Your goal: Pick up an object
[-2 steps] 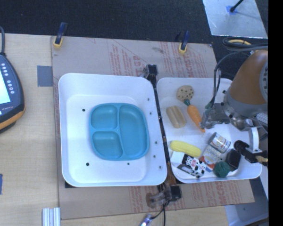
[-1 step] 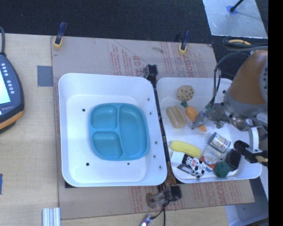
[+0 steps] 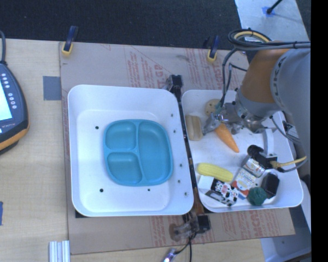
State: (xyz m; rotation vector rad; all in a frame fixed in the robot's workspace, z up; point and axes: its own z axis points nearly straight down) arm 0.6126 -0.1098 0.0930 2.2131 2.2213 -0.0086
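While slanted, carrot (image 3: pixel 227 137) tips toward lower right.

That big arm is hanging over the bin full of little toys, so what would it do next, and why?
Probably ease straight down a little. The claw sits at the upper end of the orange carrot in the right bin, and nothing shows between its tips. The carrot lies fairly apart from the corn cob and the tan block, so it looks the easiest thing to close on.
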